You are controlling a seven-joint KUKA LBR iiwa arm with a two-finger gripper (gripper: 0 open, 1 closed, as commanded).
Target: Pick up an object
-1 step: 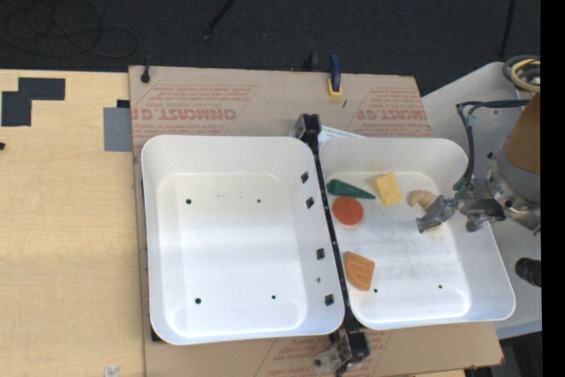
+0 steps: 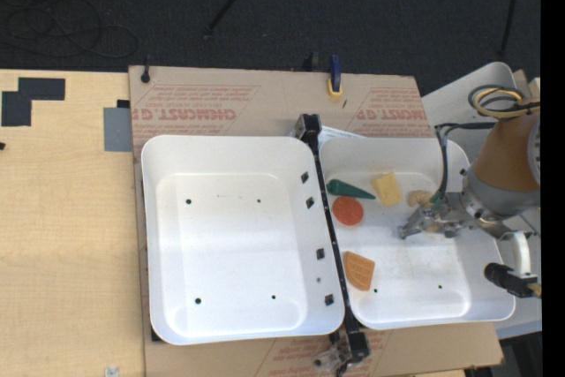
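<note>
The left bin (image 2: 229, 234) is seen whole, with small dark dots on its white floor. In the right bin (image 2: 415, 296), four small things are seen. A green curved piece (image 2: 350, 188) lies near the divider, with a round red piece (image 2: 348, 211) just below it. An orange wedge (image 2: 358, 270) lies lower down, close to the divider. A pale yellow block (image 2: 387, 188) sits just right of the green piece. Something small and tan is partly hidden behind the gripper (image 2: 422, 219), and it cannot be made out. The arm (image 2: 508, 168) is cut off at the right edge and is bent low over the right bin. It cannot be told whether the gripper is spread or closed, or whether anything is held.
</note>
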